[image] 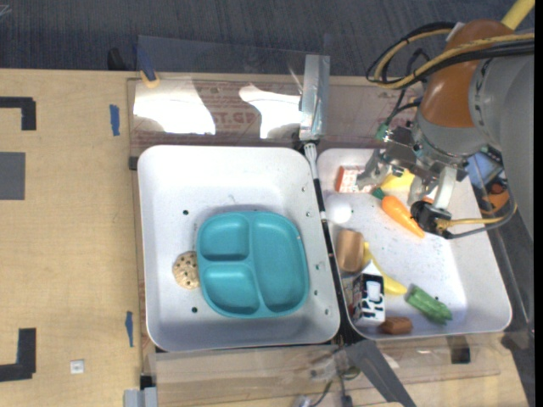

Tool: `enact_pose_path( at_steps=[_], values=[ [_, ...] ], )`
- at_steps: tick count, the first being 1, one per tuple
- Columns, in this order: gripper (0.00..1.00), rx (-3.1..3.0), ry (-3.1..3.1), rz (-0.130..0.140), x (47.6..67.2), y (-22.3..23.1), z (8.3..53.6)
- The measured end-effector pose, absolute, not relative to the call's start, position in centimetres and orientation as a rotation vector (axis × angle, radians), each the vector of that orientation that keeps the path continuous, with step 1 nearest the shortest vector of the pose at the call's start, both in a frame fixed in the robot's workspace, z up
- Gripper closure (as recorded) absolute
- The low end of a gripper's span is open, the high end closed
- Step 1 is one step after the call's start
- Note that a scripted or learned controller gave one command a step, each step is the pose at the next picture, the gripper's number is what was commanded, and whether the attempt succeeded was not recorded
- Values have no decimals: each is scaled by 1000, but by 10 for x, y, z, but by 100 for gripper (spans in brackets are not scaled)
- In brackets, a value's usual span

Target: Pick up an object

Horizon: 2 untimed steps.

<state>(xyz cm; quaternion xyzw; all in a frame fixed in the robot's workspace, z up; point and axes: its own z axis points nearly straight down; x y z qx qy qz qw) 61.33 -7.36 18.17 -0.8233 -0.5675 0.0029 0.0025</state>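
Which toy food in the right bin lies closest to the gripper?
The orange carrot, lying just below the gripper. The green vegetable, brown sausage and bread piece all lie farther toward the bin's near end.

A light wooden bench (68, 253) is seen across the left and lower parts of the frame, marked with black tape corners and blue tape strips along its left side. Two shallow white bins are set on it side by side: the left bin (161, 185) at centre, the right bin (475, 287) at lower right, their edges touching.
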Motion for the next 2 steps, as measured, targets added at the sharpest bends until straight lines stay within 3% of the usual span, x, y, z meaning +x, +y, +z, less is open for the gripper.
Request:
enact_pose_path(
  at_steps=[1,2],
  values=[
    [0,-2476,-1929,4,567,-94,90],
    [0,-2357,-2079,-5,580,-107,87]
  ],
)
